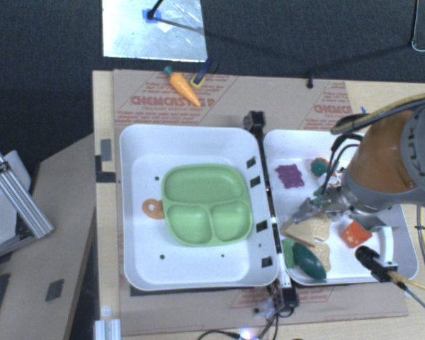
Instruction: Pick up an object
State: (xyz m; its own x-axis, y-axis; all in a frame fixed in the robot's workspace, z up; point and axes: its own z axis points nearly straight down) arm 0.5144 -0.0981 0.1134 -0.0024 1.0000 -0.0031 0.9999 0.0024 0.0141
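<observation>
In the right bin, my gripper hangs low near the middle, reaching in from the right. Just below it lies a beige wedge-shaped slice, touching or nearly touching the gripper. A dark green oval piece rests at the bin's front, against the slice. A purple bunch of grapes lies up and to the left of the gripper. A small teal and orange toy sits at the back, and a red-orange block lies to the right, under the wrist.
The left bin holds a green divided plate and a small orange ring to its left. A toy carrot lies on the cardboard behind the bins. A divider with black clips separates the bins.
</observation>
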